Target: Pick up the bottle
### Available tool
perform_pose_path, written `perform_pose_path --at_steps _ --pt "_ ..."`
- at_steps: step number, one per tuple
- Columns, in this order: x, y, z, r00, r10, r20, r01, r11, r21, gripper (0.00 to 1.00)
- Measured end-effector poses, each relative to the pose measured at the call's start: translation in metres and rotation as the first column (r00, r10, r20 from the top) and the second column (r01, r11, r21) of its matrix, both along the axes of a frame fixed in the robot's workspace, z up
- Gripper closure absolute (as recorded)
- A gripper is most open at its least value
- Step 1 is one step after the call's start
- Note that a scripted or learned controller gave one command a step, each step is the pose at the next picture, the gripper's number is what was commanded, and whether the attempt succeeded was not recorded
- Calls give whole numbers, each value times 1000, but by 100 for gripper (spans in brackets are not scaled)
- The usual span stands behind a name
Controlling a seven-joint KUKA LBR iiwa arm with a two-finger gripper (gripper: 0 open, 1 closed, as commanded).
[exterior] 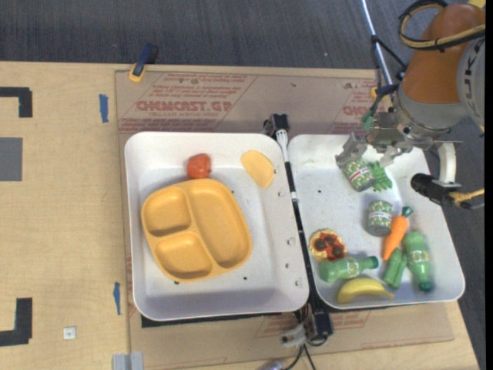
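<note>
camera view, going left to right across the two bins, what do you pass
yellow divided tray → red tomato → yellow chip → small pizza → banana → orange carrot → green bottle, standing nearest the right bin's right wall.

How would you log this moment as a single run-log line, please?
task: pick up bottle | gripper: over right bin's far end, at a green-labelled can | green bottles at near end, untouched | not yet picked
</note>
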State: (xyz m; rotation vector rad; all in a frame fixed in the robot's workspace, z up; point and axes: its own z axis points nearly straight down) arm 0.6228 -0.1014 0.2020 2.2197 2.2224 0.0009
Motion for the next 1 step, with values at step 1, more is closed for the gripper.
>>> perform_pose_path --at_steps 1 --pt "-32 -104 -108 1000 -30 2 30 1000 6 0"
